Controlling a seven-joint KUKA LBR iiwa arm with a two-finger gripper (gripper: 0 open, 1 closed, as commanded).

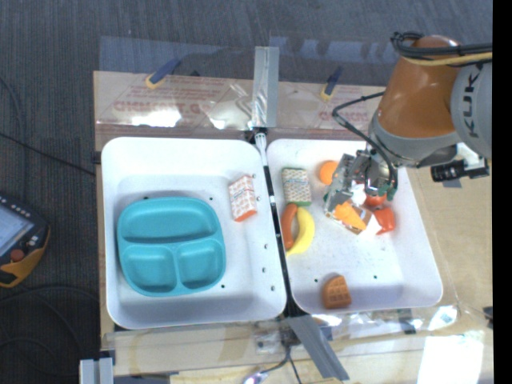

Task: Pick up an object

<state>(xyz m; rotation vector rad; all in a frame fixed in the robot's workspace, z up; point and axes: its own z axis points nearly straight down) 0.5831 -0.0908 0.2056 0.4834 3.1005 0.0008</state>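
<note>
In the right bin (416, 286), my gripper (358, 184) hangs low at the upper right, under the orange-banded wrist. Just below it lies an orange wedge (350, 214), with a red piece (385, 219) at its right. An orange ball (327, 172) sits just left of the gripper. Further left are a green and white box (296, 186), a yellow banana (303, 229) and an orange carrot-like piece (286, 222). A brown bread piece (337, 292) lies near the bin's front. Whether anything is held is hidden by the gripper body.
The left bin (120, 154) holds a teal divided plate (170, 245) and a small white and red carton (243, 198) near the divider. A black and yellow device (16, 242) lies on the floor at far left. A cable (352, 106) loops beside the arm.
</note>
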